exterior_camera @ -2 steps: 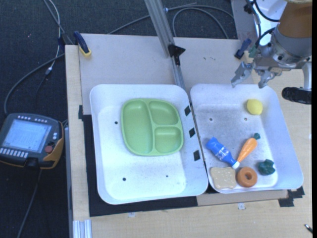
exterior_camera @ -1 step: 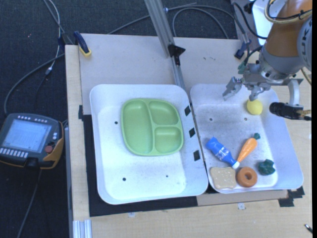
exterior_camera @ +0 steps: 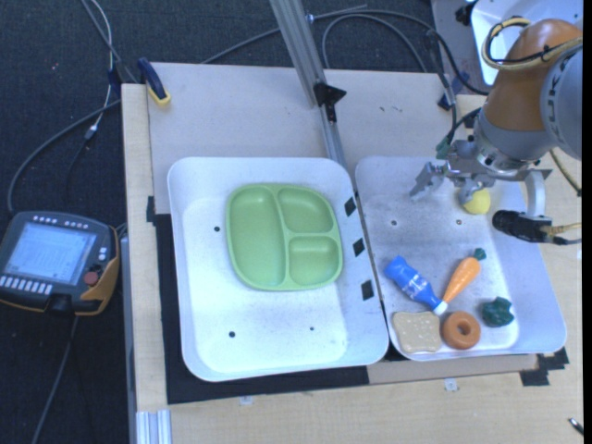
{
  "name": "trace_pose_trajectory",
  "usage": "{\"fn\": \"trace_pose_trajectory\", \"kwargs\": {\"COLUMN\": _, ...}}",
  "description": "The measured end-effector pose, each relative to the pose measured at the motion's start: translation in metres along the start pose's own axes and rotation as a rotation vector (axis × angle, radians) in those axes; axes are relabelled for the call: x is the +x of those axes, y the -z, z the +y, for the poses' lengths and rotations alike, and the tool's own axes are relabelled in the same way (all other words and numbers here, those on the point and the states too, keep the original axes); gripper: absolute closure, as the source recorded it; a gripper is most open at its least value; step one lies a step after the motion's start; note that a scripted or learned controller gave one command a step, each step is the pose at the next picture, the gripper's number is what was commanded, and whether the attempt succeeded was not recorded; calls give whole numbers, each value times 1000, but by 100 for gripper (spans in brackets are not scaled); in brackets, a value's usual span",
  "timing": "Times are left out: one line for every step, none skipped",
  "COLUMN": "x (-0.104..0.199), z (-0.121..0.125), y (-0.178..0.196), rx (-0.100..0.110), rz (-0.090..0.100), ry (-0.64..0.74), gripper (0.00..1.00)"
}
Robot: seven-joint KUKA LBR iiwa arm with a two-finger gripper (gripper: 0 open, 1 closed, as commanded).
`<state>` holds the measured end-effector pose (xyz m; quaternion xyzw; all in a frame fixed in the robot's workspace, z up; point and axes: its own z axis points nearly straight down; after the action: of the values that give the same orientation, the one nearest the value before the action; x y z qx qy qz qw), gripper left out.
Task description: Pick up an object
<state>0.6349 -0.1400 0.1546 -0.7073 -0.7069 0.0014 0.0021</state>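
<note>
My gripper (exterior_camera: 450, 181) hangs over the far part of the right bin (exterior_camera: 400, 178), open, with nothing between its fingers. A small yellow lemon (exterior_camera: 477, 202) lies just under and to the right of it, partly covered by the wrist. Nearer the front of that bin lie a blue bottle (exterior_camera: 412, 282), an orange carrot (exterior_camera: 462, 279), a brown donut (exterior_camera: 460, 329), a slice of toast (exterior_camera: 416, 332) and a dark green broccoli piece (exterior_camera: 498, 312).
The left bin (exterior_camera: 199, 276) holds a green divided plate (exterior_camera: 284, 236). A metal pole (exterior_camera: 305, 44) rises slantwise between the bins at the back. A teach pendant (exterior_camera: 51, 262) lies on the floor to the left.
</note>
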Motion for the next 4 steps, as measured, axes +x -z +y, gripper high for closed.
{"fn": "trace_pose_trajectory", "kwargs": {"x": 1, "z": -3, "y": -42, "rx": 0, "rz": 0, "ry": 1, "gripper": 0}}
{"fn": "trace_pose_trajectory", "kwargs": {"x": 1, "z": -1, "y": -28, "rx": -7, "rz": -1, "ry": 1, "gripper": 100}}
{"fn": "trace_pose_trajectory", "kwargs": {"x": -3, "z": 8, "y": 21, "rx": -12, "rz": -3, "ry": 1, "gripper": 100}}
{"fn": "trace_pose_trajectory", "kwargs": {"x": -2, "z": 10, "y": 66, "rx": -11, "rz": -2, "ry": 2, "gripper": 100}}
